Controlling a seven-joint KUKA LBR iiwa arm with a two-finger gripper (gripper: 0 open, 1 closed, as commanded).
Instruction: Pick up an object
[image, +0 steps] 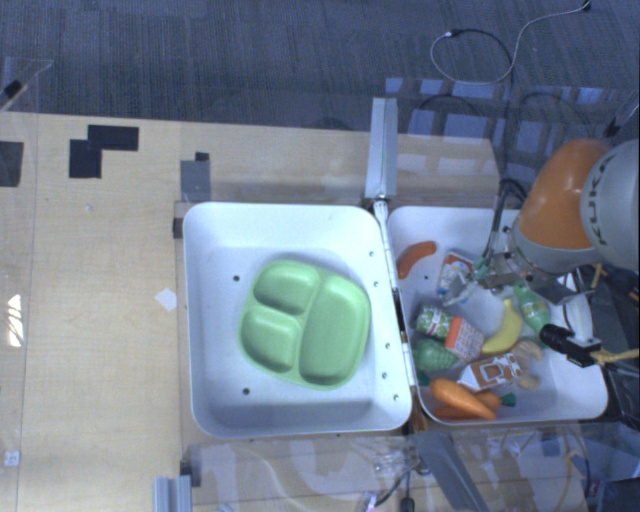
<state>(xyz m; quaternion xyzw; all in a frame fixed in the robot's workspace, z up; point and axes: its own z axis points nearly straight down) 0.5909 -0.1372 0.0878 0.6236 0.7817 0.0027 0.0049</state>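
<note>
Objects for picking are all heaped in the right bin (592, 398), and it's a proper jumble of toy groceries in there. Near the front edge sits an orange carrot (462, 399), with a small printed carton (497, 373) just behind it. A yellow banana (508, 329) lies tilted roughly mid-bin, right beside a green bottle (531, 309) on its far side. Over by the divider you've got a green can (434, 321), touching a little orange-and-white box (463, 338), and a dark green veggie-looking thing (432, 355) just in front of those. Up at the back left corner of that bin there's a reddish-orange sausage shape (416, 257) lying by itself, a bit apart from the pile. The gripper (478, 280) is down in the back half of this bin, hovering among or on the clutter near a crinkly clear wrapper (458, 287), but honestly I can't tell whether the jaws are released or clenched, everything's too small and busy there. The arm (575, 205) comes in from the right, orange band showing big above the bin. The left bin (215, 300) holds a light green divided tray (305, 321) with three compartments, lying flat around the middle, well apart from the pile next door.
</note>
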